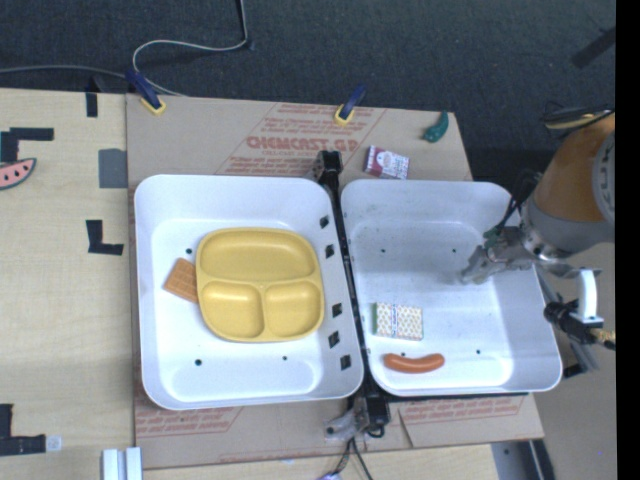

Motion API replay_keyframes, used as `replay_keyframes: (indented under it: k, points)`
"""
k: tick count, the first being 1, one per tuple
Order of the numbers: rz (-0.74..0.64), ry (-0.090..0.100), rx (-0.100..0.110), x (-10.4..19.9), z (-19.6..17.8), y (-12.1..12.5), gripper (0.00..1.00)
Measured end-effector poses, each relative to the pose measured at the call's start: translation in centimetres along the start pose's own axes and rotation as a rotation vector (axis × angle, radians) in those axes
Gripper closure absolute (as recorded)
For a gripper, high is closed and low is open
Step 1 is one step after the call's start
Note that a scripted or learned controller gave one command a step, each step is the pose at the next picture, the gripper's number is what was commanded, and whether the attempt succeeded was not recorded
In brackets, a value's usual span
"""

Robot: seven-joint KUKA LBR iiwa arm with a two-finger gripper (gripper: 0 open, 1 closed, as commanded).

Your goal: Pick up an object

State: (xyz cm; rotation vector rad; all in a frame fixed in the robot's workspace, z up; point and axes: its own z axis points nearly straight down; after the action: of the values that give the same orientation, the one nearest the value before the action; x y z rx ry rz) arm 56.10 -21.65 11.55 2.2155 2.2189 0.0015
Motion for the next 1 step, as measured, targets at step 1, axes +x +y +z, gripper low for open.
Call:
replay_keyframes:
  k: [1]
  points:
    - [0.0,0.0,0.0,0.0,0.01,-0.01,0.0]
